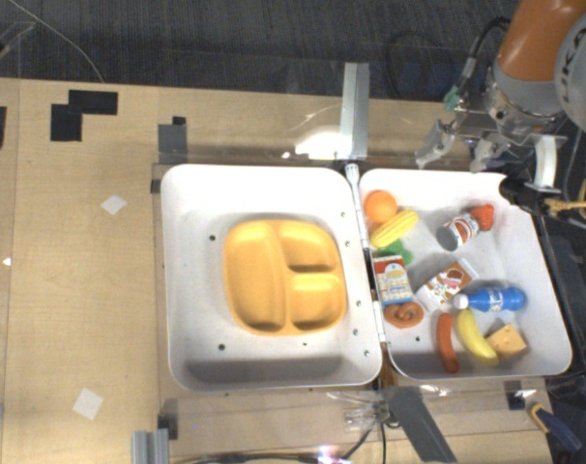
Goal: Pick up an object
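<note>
Banana (476, 336), cheese wedge (511, 339), sausage (447, 342) crowd near corner of right bin (554, 303): curved, glossy plastic, likely awkward to pinch. Blue-capped bottle (493, 300) lies on its side beside them. Left bin (191, 288) carries yellow tray (281, 275), three moulded compartments, smooth. Farther back: corn cob (395, 227) touching orange (379, 204); small can (460, 229) apart, most accessible, judged. Gripper (470, 149) hovers above right bin's far rim, nothing held; whether jaws are spread or closed cannot tell.

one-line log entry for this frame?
phase: pre-grasp | gripper: above right bin far rim, nothing held | right bin: toy food | left bin: yellow tray
</note>
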